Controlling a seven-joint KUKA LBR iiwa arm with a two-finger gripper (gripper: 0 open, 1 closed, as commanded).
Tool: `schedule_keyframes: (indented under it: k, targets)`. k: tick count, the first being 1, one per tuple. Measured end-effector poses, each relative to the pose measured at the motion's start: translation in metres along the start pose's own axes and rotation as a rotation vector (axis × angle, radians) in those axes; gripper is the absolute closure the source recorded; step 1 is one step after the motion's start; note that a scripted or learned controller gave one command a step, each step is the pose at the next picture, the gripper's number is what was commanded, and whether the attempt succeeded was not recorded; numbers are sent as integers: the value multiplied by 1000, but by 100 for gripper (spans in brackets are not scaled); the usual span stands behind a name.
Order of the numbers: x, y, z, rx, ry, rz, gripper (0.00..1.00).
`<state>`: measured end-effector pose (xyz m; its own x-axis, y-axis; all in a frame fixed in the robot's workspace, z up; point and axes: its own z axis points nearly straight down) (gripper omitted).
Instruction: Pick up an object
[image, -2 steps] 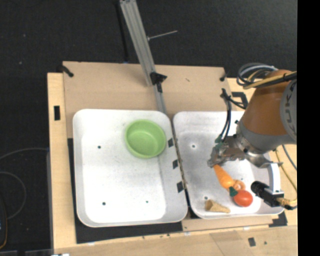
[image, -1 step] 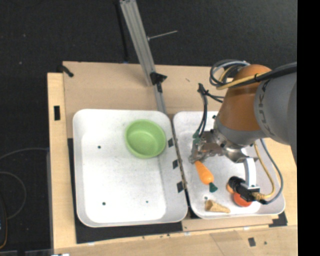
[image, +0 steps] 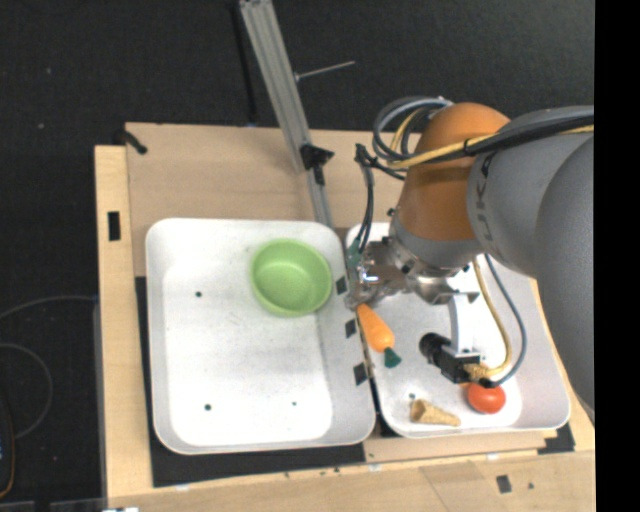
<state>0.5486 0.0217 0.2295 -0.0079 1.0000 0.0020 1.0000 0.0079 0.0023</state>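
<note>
My gripper (image: 364, 285) hangs low over the left edge of the right bin (image: 535, 405), under the big grey and orange wrist. Directly below it lies an orange carrot (image: 375, 328) with a green stem end, pointing toward the bin's front. The carrot's upper tip sits right at the gripper, and I cannot make out whether it is held. Farther to the front of the same bin lie a tan cone (image: 433, 412) and a red tomato (image: 486, 398).
A green bowl (image: 291, 277) stands upright at the back right of the left bin (image: 190, 400). The two bins' walls meet just left of the gripper. A slanted metal pole (image: 285, 100) rises behind the bins. The arm's bulk covers the back of the right bin.
</note>
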Motion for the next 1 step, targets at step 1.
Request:
schedule_keyframes:
  k: [1]
  targets:
    - [50,20,-13,0,0,0,100]
